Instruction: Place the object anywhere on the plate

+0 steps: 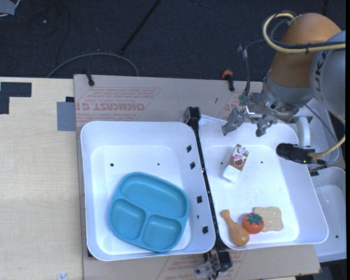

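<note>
- Nearest, at the right bin's (315, 212) near edge, lie a toy drumstick (235, 228), a tomato (252, 222) and a toast slice (269, 217), touching in a row.
- Farther in, a small carton (237, 161) lies tilted, probably the likeliest pick.
- Spread apart and grasping nothing, the gripper (247, 124) hangs above that bin's far edge.
- Blue and three-sectioned, the plate (147, 210) sits in the left bin (99, 142).
- Descend squarely over the carton, closing across its narrow sides.
</note>
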Motion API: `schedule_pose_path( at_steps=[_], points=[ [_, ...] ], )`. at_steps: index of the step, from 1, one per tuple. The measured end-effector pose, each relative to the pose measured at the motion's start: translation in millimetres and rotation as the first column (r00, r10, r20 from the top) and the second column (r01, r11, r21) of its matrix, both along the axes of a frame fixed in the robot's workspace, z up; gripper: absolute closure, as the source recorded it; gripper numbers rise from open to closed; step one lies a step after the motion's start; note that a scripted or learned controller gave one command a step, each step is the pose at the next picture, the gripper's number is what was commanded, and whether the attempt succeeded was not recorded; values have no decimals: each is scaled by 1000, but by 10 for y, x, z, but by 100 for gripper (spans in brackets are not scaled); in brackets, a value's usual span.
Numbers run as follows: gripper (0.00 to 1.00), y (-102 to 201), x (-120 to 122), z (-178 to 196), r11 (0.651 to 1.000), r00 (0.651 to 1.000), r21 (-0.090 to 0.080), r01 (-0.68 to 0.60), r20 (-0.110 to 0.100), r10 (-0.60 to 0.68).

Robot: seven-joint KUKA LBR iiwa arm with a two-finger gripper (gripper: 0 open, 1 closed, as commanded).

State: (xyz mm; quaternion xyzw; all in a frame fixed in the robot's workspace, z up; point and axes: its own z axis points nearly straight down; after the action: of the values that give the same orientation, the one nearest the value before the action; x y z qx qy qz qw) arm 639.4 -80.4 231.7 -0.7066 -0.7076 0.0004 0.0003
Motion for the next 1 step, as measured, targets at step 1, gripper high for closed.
schedule_pose_path(
  at_steps=[1],
  points=[
    [0,3,7,-430,1000,1000,0,0,-5,0]
  ],
)
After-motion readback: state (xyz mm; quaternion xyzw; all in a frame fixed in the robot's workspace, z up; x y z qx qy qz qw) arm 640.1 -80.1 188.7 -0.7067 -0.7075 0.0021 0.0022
